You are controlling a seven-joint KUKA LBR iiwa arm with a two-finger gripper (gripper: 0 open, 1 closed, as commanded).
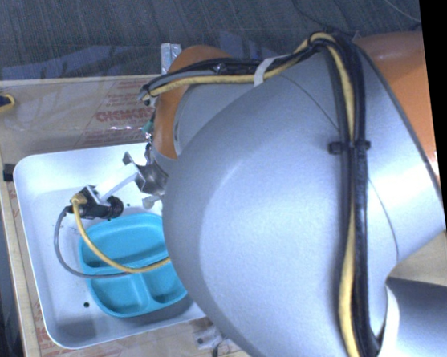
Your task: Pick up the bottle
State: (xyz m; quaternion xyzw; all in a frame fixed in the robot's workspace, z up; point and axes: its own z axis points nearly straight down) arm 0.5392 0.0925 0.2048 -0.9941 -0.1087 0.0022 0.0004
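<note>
Your end effector (141, 176) hangs beside the blue divided tray (133, 265); you cannot tell its opening or the bottle's bearing.

White bin (41, 236) on wooden bench (60, 97), blue divided tray (130, 270) in the bin's lower half, gripper (144, 175) near the bin's middle, grey arm (293, 221) covering the bin's right side.

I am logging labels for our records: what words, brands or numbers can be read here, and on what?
Red print on the bench, above the white bin: blurred, seemingly upside down, cannot be read.
Blue tray: no print to be seen.
</note>
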